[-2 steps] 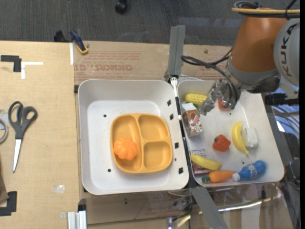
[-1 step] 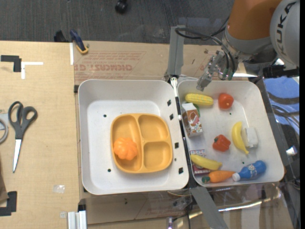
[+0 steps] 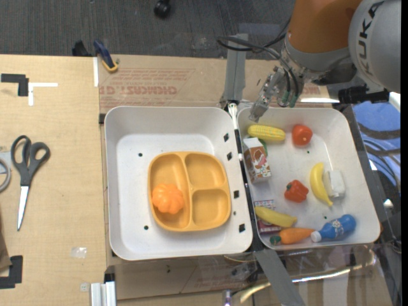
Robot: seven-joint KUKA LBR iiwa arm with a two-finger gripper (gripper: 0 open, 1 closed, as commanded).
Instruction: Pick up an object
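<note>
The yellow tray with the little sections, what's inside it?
The yellow tray sits in the left bin. Its left section holds a small orange pumpkin. The two right sections look bare. Whatever lies under the pumpkin is covered.

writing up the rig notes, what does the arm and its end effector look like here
The arm is a rounded grey shell with dark KUKA lettering and a broad orange band above the wrist. Dark cables loop around the wrist. The end effector is a slim metal assembly with thin grey fingers and small green parts showing on its body.
</note>
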